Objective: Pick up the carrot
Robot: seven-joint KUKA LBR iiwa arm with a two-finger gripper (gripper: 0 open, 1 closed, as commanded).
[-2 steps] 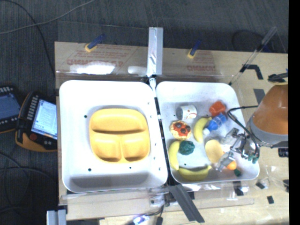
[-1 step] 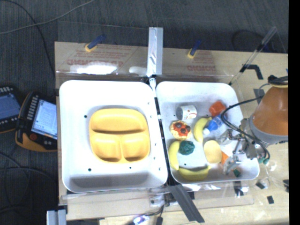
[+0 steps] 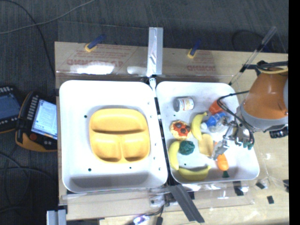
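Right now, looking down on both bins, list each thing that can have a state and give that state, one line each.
carrot: lying in the right bin, just below the gripper
gripper: low over the right bin, beside the carrot
can: lying on its side
yellow tray: flat in the left bin, right way up
bananas: lying along the right bin's near edge

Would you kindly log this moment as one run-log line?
gripper above carrot | carrot lying in right bin | not lifted | yellow tray in left bin
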